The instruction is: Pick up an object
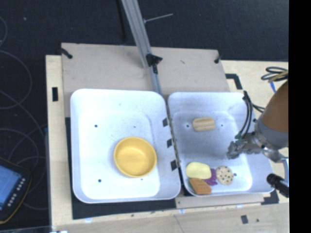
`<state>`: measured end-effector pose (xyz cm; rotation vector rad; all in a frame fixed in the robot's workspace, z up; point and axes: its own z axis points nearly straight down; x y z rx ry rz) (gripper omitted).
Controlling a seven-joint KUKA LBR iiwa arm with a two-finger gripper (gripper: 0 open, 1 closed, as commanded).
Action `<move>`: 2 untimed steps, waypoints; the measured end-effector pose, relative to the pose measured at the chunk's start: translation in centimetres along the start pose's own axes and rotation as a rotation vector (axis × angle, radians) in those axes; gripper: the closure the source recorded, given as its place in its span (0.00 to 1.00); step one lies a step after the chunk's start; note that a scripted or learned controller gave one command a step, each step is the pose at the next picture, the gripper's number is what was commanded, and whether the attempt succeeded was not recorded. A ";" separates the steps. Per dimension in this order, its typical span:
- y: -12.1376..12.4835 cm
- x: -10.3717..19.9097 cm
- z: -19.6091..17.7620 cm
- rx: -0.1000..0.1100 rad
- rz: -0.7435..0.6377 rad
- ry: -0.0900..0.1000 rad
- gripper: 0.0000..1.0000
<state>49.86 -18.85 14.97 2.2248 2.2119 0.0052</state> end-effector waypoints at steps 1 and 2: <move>0.1 -1.2 -5.4 -0.003 0.000 -0.003 1.00; 0.4 -1.4 -8.8 -0.001 -0.009 -0.001 1.00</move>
